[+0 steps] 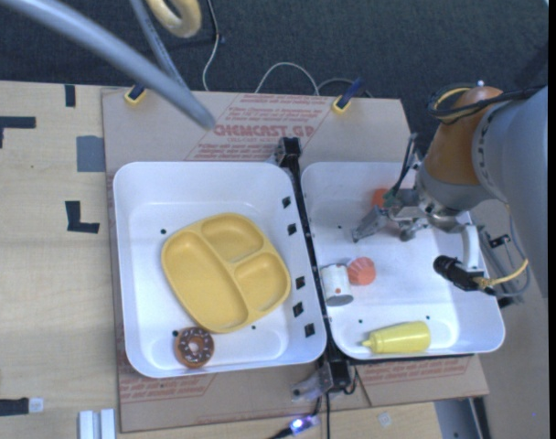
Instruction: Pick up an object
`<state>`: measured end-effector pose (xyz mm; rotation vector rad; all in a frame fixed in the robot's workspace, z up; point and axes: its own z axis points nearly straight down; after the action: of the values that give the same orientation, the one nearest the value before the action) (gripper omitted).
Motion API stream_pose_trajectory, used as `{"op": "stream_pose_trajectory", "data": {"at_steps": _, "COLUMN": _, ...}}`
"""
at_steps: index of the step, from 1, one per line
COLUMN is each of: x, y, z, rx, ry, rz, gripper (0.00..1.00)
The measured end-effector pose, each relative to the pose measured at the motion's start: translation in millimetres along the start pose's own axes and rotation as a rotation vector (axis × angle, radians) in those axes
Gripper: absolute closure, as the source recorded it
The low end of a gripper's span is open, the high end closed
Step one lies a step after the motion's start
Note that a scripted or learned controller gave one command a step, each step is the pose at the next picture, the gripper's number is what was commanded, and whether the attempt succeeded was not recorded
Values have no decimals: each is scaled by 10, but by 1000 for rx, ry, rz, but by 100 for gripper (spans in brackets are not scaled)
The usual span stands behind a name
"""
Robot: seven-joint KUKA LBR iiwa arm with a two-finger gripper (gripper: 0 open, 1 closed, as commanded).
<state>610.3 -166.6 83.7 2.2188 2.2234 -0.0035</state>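
Step in hand, by judgement: lining up a grasp in the right bin (461, 332). The gripper (374, 228) hangs low at centre right of the frame. I cannot tell whether the jaws are released or clenched; nothing is seen between them.

Near edge: yellow mustard bottle (399, 338), lying on its side. Further in: orange shell-shaped toy (361, 270), ridged, just beside a white cylinder (336, 282). The toy is the likeliest target; descend squarely, clear of the cylinder.
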Motion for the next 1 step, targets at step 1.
{"op": "stream_pose_trajectory", "data": {"at_steps": 1, "x": -1, "y": 10, "z": -123, "rx": -3, "ry": -2, "rz": -1, "gripper": 100}}
